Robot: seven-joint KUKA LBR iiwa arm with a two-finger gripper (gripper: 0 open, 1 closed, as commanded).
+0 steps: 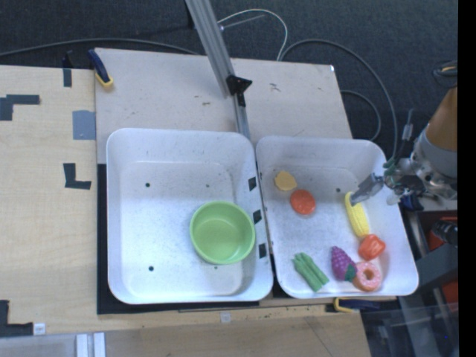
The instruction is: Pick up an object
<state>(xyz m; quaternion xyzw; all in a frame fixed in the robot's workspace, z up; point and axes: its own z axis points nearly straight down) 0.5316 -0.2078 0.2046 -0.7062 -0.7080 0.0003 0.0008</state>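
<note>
While the arm waits at the 3 o'clock edge of the bench, its gripper (370, 187) hangs over the rim of the right bin (327, 149), one grey finger slanting down toward the toys; whether the jaws stand apart or together cannot be told at this angle, and nothing is seen between them.

Nearest the camera, along the right bin's 6 o'clock wall, lie a green vegetable (309, 271), a purple grape bunch (341, 261) and a pink doughnut (367, 276), the last two touching. Just above the doughnut, toward 4 o'clock, sits a red-orange pepper (371, 246). A yellow corn cob (358, 215) lies against the 3 o'clock wall, just beside the fingertip and the likeliest target. Farther back, near the bin's middle, an orange tomato (303, 201) rests close to a yellow lemon (285, 180) at 11 o'clock.

In the left bin (126, 149), a green bowl (222, 232) stands at 5 o'clock.

The risk, as judged from here: the corn hugs the wall, so a finger could strike the rim or wedge against it, and the cob's rounded skin could squirt free of a closing grip. The crowded corner cluster could also be nudged or double-grabbed.
</note>
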